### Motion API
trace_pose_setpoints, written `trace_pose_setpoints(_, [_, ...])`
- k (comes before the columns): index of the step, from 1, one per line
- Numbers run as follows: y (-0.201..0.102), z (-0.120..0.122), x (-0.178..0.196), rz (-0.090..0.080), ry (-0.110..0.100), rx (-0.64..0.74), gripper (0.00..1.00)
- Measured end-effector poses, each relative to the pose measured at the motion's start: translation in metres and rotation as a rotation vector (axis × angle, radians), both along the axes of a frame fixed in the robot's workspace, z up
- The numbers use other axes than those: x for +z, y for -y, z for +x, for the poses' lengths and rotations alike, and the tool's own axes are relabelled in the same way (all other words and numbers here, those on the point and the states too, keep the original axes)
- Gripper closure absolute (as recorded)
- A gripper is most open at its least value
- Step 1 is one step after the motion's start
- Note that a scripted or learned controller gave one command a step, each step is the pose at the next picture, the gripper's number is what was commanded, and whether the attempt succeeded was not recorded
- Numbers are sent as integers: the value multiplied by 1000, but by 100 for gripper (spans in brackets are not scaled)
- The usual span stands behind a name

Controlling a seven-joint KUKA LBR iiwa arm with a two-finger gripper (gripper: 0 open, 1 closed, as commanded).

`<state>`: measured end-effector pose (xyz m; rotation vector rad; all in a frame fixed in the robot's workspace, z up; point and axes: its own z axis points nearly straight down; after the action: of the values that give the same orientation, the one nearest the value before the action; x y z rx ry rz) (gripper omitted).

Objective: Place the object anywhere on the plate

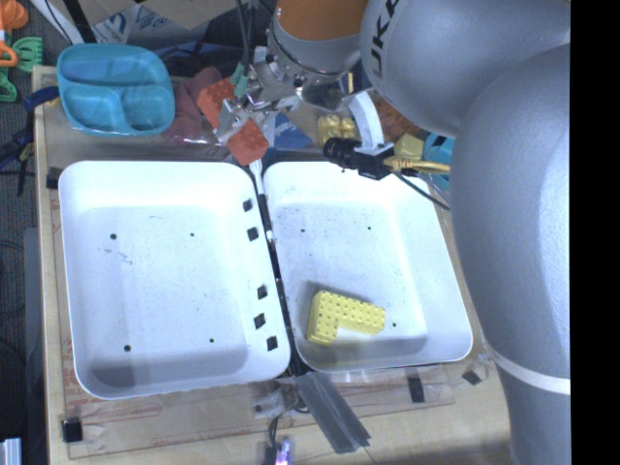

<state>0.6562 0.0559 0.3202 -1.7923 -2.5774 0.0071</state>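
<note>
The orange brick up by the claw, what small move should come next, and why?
Probably carry the orange brick left toward the blue plate. The claw sits above the bins' far edge with the brick seemingly at its tip, though the grip is unclear, and the plate lies behind the left bin.
</note>
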Motion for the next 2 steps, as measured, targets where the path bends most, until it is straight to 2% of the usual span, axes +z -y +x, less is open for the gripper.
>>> trace_pose_setpoints(1, [82,1,112,2,7,22,100])
trace_pose_setpoints(2, [16,0,-43,1,-1,-1,100])
